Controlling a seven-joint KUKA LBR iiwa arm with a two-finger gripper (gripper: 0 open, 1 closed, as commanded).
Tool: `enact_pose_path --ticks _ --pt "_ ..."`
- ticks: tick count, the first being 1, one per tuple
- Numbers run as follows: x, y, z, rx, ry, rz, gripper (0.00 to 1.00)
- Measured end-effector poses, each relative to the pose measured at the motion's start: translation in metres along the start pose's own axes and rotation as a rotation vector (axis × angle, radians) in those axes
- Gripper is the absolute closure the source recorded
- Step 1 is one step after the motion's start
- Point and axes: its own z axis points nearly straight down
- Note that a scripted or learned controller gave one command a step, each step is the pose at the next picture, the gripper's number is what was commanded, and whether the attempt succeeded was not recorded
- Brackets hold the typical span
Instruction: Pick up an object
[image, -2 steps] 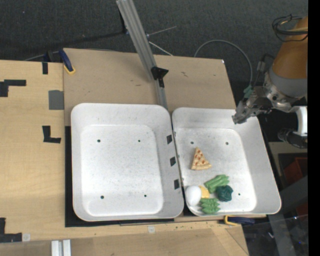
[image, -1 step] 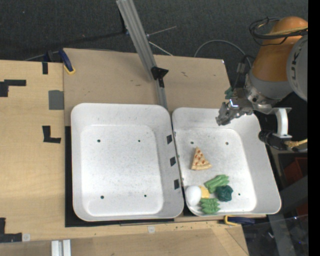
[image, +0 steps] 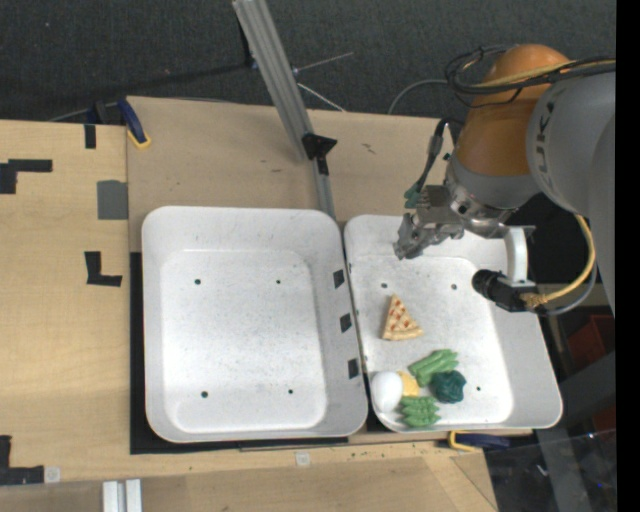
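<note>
Arm: I see my grey arm (image: 560, 120) reaching in from the right, orange band up top.
Gripper: my gripper (image: 410, 245) hangs over the far edge of the right bin (image: 520, 400), near its far-left corner.
Fingers: I can't tell how far apart they stand; they're too small and dark from here. Nothing visible between them.
Pizza slice: toy slice (image: 399, 321) lies mid-bin, a little left of centre, apart from the gripper.
Near-left corner: a white egg (image: 386, 385), a green leafy piece (image: 433, 364), a dark green lump (image: 449, 386) and another green piece (image: 419, 411) huddle together, touching.
Left bin: left bin (image: 240, 320) sits just beside the right one.
</note>
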Motion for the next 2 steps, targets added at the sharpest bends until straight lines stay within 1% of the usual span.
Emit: enact_pose_path --ticks 1,2 --pt "0.05 -0.011 0.011 0.001 0.0 0.0 1.0" --pt "0.11 -0.005 0.005 -0.002 0.001 -0.001 1.0"
